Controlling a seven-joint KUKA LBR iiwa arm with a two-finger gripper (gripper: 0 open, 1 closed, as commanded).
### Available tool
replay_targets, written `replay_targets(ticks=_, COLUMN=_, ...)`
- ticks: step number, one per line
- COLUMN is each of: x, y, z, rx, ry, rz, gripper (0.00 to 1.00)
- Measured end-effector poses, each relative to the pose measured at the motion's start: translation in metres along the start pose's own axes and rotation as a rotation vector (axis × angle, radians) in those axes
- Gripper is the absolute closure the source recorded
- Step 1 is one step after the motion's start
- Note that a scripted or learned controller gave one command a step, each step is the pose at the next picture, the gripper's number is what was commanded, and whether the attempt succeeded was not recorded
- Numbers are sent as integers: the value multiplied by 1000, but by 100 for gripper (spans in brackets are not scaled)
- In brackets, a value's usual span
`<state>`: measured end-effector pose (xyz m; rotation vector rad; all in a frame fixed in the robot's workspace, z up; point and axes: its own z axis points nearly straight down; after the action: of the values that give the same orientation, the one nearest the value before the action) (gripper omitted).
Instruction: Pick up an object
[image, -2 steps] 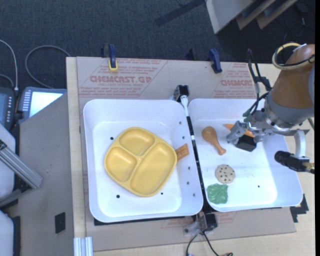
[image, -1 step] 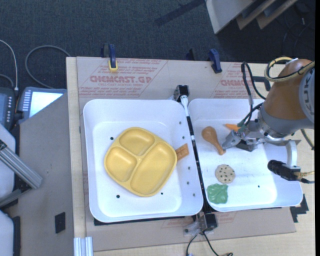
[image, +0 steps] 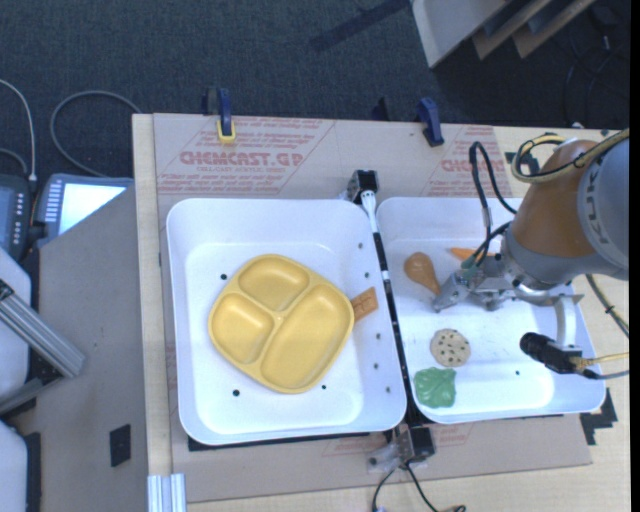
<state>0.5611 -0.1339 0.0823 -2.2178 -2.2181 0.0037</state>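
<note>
My gripper (image: 463, 289) hangs low over the right bin (image: 500, 395), near the middle of its back half. A brown drumstick-shaped toy (image: 421, 268) lies just left of it, close by but apart. Tucked against the gripper's far side is an orange carrot-like piece (image: 461, 254), partly hidden by it. Nearer the front, a round chocolate-chip cookie (image: 450, 347) lies on the bin floor. A green leafy toy (image: 435, 387) rests in the front left corner. I see nothing held in the gripper.
The left bin (image: 200, 400) holds a yellow divided plate (image: 281, 322) with a small brown piece (image: 363, 303) at its right edge. The arm's wrist (image: 555, 225) and cables cover the right bin's back right. A black part (image: 548, 350) sticks out over its right side.
</note>
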Motion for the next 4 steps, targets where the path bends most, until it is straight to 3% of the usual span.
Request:
replay_targets(ticks=1, x=0, y=1, z=-13, rx=-6, ry=-2, rz=1, gripper=100)
replay_targets(ticks=4, x=-4, y=-5, z=-136, rx=-10, ry=-4, rz=-1, gripper=100)
